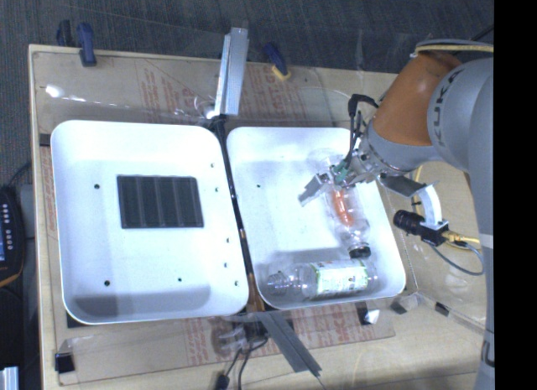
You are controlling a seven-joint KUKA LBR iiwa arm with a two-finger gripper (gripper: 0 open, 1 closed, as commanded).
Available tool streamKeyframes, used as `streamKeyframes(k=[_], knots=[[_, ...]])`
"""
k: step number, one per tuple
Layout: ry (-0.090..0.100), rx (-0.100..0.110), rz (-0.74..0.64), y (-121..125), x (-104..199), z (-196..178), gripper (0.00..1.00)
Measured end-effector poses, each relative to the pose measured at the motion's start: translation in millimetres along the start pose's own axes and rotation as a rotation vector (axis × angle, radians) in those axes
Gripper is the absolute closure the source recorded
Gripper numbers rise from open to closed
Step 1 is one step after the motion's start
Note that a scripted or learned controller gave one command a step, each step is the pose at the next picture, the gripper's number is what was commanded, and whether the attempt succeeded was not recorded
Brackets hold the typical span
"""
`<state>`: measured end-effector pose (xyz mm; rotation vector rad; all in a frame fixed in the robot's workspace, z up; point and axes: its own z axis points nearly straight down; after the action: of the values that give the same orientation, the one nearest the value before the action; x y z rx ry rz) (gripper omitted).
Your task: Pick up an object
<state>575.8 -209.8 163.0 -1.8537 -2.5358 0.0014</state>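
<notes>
Clear plastic bottle with orange contents (346, 212) is lying near the right bin's (252, 149) right wall, long axis running front to back, directly beneath the gripper (329, 180), whose fingers are spreading open over its upper end.
</notes>
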Motion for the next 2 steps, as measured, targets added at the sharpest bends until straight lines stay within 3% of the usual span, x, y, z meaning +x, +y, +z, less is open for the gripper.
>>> streamKeyframes(k=[1, 2], knots=[[-0.001, 0.000, -0.153, 5.3, -0.4, -26.7, 0.00], [0.002, 0.001, -0.192, 16.0, -3.1, -0.3, 0.00]])
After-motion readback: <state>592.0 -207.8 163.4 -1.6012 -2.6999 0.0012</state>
